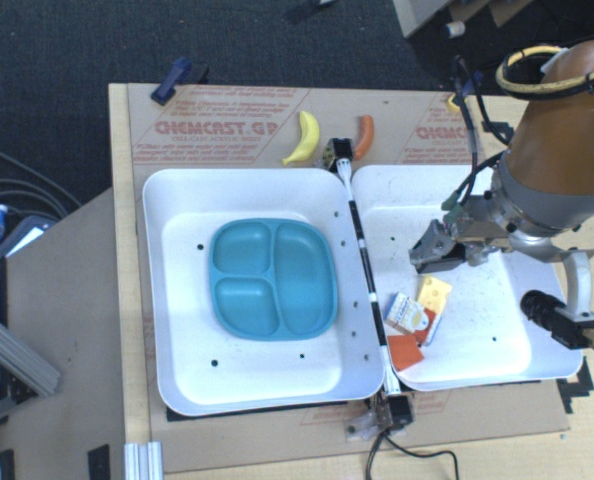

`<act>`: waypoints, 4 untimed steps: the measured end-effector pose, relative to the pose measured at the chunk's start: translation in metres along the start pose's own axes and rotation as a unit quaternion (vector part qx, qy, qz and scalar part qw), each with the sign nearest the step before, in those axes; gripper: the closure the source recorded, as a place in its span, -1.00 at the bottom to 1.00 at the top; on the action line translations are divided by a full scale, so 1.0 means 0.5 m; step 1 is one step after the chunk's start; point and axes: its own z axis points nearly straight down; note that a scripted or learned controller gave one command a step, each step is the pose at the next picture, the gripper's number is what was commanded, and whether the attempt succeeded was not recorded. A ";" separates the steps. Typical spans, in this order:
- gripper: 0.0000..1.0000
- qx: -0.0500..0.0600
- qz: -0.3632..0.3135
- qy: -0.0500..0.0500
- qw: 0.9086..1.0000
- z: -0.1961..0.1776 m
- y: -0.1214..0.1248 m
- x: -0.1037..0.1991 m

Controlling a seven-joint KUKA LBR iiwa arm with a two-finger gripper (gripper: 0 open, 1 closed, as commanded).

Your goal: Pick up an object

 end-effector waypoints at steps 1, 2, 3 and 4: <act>1.00 0.000 0.000 0.000 1.000 0.011 -0.015 0.022; 1.00 0.000 -0.001 0.000 1.000 0.028 -0.012 0.173; 1.00 -0.001 0.000 -0.001 1.000 0.033 0.008 0.076; 1.00 0.000 -0.001 0.000 1.000 0.013 -0.036 0.139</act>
